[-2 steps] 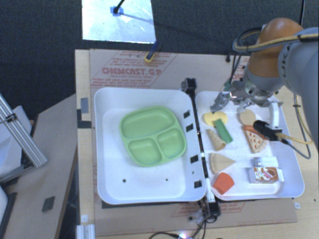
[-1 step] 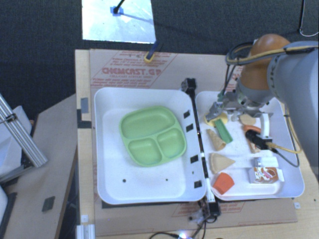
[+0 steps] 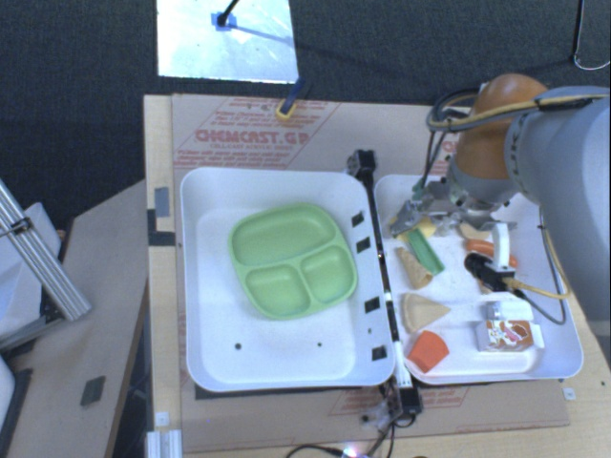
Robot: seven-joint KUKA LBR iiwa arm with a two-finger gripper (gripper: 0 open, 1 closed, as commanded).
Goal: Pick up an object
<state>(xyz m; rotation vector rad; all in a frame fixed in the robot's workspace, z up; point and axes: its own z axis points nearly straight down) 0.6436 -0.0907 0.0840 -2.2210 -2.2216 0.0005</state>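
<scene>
the gripper (image 3: 412, 216) hung low at the right bin's (image 3: 563, 351) far-left corner, its finger state impossible to tell, and risked nudging the green wedge (image 3: 421, 252) against neighbouring pieces rather than lifting it.

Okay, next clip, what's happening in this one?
The grey arm with the orange band reaches in from the right, its gripper low over the far left corner of the right white bin, by a green stick-shaped piece. Nothing is visibly held. The green divided plastic tray lies in the left white bin.
</scene>
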